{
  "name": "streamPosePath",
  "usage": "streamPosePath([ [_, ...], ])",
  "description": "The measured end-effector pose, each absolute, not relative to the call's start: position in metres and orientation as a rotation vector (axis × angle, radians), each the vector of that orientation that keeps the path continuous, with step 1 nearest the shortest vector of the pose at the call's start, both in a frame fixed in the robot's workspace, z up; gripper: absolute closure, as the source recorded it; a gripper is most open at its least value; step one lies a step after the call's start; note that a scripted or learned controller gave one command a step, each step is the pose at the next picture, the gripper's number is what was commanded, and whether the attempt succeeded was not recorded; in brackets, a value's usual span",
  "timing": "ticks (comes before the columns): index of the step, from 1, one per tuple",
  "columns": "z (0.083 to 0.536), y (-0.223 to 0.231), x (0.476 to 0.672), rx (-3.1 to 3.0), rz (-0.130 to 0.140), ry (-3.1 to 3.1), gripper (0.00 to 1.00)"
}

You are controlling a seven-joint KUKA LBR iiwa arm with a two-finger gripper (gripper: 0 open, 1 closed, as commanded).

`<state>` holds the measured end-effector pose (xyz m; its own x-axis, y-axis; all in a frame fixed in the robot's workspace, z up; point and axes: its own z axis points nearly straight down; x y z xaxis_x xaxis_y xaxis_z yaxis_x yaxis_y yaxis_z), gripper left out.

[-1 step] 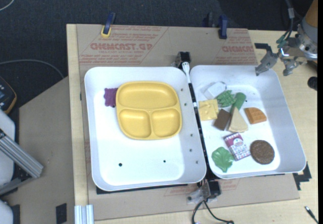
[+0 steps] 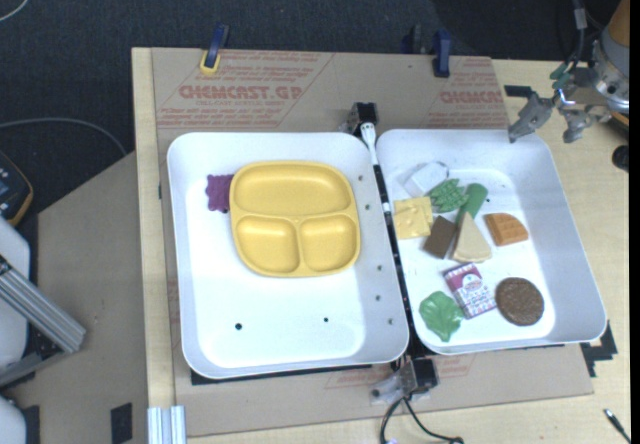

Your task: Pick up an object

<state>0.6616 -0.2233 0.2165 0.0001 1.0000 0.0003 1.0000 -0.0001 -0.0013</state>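
My end effector [image 2: 548, 120] hung spread wide and empty above the right bin's [image 2: 560, 182] far rim; I feared its descent would graze the crowded toy food [image 2: 460, 222].

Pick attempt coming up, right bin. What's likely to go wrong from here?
1. The pincer hangs at the right bin's far rim, off the items; a straight drop may hit the rim.
2. The cheese, brown block and wedge lie packed together, so a grasp may catch two or slip.
3. The cookie lies flat, which probably makes it hard to pinch.
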Motion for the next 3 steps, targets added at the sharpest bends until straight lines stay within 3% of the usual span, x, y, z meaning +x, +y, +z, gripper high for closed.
streamPosePath([
  [3,0.097,-0.217,0.658,-2.218,-0.004,-2.223,0.00],
])
